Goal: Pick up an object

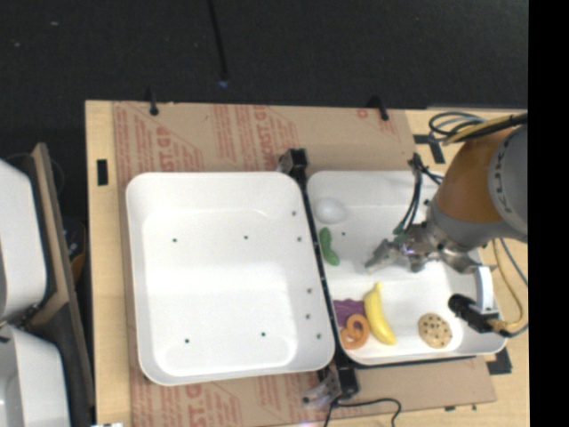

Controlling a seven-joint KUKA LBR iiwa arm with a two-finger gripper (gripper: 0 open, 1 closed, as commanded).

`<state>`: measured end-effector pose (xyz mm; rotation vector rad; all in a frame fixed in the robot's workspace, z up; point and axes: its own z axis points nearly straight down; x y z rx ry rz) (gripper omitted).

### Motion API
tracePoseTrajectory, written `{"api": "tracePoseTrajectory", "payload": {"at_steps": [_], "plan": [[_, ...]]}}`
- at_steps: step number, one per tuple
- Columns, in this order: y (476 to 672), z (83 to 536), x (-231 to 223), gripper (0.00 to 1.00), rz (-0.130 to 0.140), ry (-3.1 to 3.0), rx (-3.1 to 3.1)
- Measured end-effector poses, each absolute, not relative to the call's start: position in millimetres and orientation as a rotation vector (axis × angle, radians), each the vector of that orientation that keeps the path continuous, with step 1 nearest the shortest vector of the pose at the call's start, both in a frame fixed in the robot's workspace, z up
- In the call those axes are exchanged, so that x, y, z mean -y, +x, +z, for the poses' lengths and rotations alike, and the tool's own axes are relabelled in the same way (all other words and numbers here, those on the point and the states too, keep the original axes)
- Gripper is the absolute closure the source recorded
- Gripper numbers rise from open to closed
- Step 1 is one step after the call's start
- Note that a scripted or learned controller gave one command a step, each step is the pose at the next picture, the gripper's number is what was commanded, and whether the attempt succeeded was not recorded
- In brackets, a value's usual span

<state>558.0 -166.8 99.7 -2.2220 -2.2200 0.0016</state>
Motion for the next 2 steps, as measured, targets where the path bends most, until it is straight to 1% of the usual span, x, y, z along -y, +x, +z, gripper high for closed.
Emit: {"api": "tracePoseTrajectory", "payload": {"at_steps": [1, 2], "plan": [[558.7, 111.5, 167.3, 1.0, -0.002, -2.225, 2.22], [551.8, 164.4, 161.8, 1.0, -0.005, -2.224, 2.224]]}}
